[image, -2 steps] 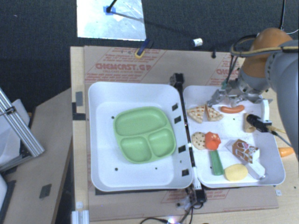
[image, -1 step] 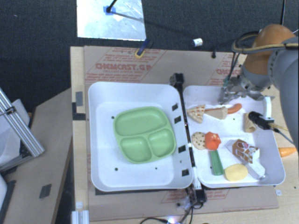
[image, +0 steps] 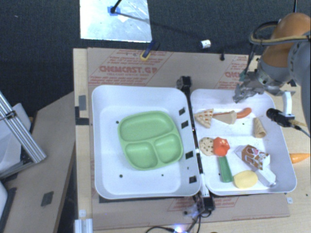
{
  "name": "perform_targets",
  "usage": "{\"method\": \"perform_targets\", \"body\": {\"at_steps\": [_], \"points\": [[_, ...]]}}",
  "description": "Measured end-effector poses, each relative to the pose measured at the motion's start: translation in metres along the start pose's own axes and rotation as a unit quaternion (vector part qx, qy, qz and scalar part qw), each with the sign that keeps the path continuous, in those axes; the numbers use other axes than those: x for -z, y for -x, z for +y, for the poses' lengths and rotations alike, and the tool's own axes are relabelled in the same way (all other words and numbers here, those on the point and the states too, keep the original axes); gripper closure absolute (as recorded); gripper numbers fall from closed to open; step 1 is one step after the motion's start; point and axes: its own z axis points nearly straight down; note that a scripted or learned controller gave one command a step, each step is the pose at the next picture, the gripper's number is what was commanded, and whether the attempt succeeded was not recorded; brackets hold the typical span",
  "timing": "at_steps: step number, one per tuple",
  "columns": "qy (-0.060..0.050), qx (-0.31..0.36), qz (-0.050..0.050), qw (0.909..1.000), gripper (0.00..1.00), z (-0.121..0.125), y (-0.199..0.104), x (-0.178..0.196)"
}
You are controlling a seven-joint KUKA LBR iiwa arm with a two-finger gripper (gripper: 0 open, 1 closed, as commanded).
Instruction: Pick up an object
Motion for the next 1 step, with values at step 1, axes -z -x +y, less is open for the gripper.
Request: {"method": "perform_targets", "body": {"at_steps": [1], "points": [[0.000, 0.001, 0.000, 1.0000, 1.00, 0.0086, -0.0056, 0.0489]]}}
